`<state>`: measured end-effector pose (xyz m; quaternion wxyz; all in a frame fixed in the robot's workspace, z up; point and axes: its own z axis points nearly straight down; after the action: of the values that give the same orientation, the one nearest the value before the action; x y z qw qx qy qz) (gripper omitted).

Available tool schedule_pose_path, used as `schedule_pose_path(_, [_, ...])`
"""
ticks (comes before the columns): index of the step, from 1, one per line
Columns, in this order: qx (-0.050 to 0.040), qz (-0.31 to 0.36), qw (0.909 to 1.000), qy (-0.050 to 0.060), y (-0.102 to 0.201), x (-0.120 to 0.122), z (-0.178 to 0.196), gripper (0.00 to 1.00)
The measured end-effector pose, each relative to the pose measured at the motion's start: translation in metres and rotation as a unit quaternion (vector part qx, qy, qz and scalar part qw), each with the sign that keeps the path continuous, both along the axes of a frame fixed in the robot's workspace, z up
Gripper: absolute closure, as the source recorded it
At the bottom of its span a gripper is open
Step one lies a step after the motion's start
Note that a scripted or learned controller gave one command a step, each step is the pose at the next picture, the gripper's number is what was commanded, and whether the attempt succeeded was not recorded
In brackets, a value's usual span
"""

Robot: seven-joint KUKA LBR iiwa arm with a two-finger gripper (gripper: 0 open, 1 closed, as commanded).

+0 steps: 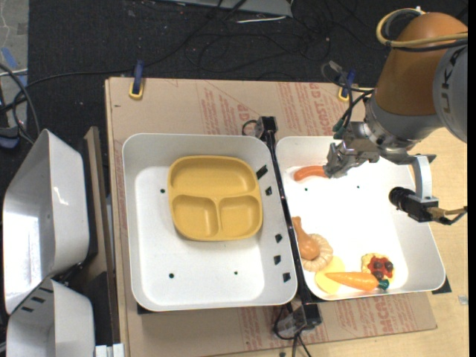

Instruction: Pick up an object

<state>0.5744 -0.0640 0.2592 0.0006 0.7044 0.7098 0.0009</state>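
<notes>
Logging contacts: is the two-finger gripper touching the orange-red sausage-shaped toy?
Cannot tell. In the camera view the gripper overlaps the sausage-shaped toy's right end, hiding any contact or gap.

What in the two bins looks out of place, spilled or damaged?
Nothing stands out. The yellow divided plate lies flat in the left bin. In the right bin, the toy foods lie loose and whole; the gripper hangs beside the orange sausage.

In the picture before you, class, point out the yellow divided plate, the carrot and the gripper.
yellow divided plate (216, 197): camera view, on the ridge between its compartments.
carrot (351, 280): camera view, middle of its orange body.
gripper (336, 165): camera view, at its fingertips, beside the orange sausage (308, 173).
</notes>
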Motion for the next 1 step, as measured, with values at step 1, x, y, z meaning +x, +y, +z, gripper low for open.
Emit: schedule_pose_path(1, [0.0001,0.000,1.0000,0.002,0.0514,-0.0003,-0.0124,1.00])
